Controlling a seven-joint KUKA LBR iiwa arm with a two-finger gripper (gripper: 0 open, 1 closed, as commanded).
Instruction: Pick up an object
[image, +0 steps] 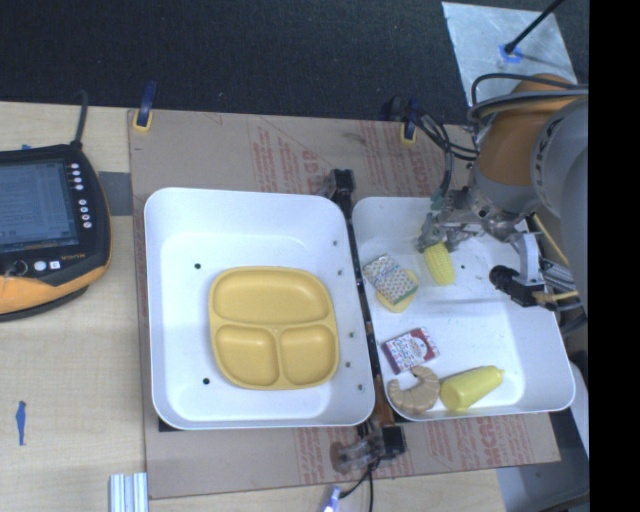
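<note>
Beside gripper (437, 238), corn cob (439, 265), lengthwise front-to-back

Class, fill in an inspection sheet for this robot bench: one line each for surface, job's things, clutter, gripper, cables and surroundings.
Surface: brown board on a wooden bench, bearing two white bins.
Job's things: right bin holds a corn cob, a patterned sponge, a red packet, a croissant and a yellow cylinder; left bin holds a yellow divided tray.
Clutter: nothing seen.
Gripper: gripper low over the corn cob; grasp cannot be told.
Cables: black cables run to the arm.
Surroundings: orange-edged control pendant at left; dark floor beyond.
</note>
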